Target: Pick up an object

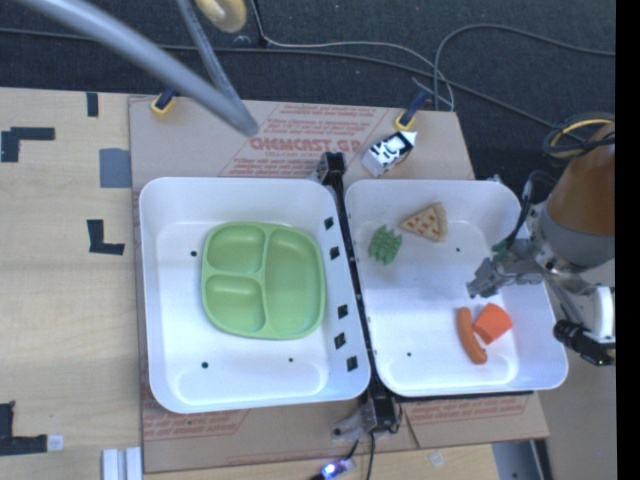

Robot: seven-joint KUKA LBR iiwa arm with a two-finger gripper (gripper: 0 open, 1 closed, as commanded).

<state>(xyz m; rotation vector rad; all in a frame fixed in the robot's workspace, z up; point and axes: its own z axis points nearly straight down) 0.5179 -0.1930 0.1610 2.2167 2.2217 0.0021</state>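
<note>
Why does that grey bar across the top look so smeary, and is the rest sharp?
In the camera view, the grey bar sits near the lens, so it blurs; the green plate, pizza slice and gripper look reasonably sharp, with soft shadows on the right bin.

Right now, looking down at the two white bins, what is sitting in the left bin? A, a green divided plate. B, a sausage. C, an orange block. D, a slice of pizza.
A: the green divided plate lies in the left bin, while the pizza slice, orange block and sausage all lie in the right bin.
</note>
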